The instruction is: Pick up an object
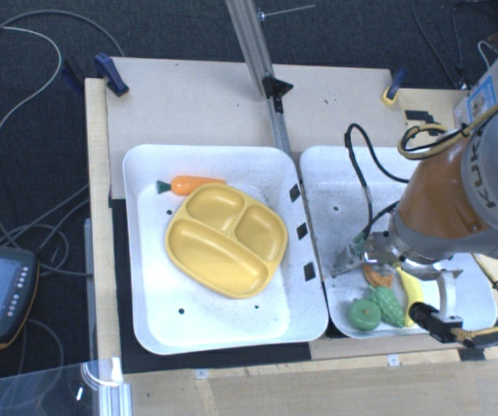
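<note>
Single overhead view, two shallow white plastic bins on a pale wooden bench.

Left bin [145,258]: holds a yellow plastic divided plate with three compartments [227,239], lying flat near the bin's centre and rotated at a slant. Just behind it, toward the far wall, lies an orange toy carrot with a green stub [192,183]; the plate's rim overlaps the carrot's near side.

Right bin [335,180]: the grey arm with an orange band [443,206] reaches in from the right and covers much of the bin's right half. The gripper [371,258] is low over the near part of the bin. Whether it is open or closed cannot be told; nothing is clearly seen in its hold.

Objects clustered at the gripper, near front of right bin:
- small orange piece [377,276], directly under the gripper, partly hidden
- yellow banana-shaped toy [410,286], just right of the orange piece
- green bumpy toy [389,302], between the banana-shaped toy and the next item
- round green disc-like toy [364,314], nearest the front wall, touching the bumpy toy

A black cable [358,167] loops over the far part of the right bin.
</note>
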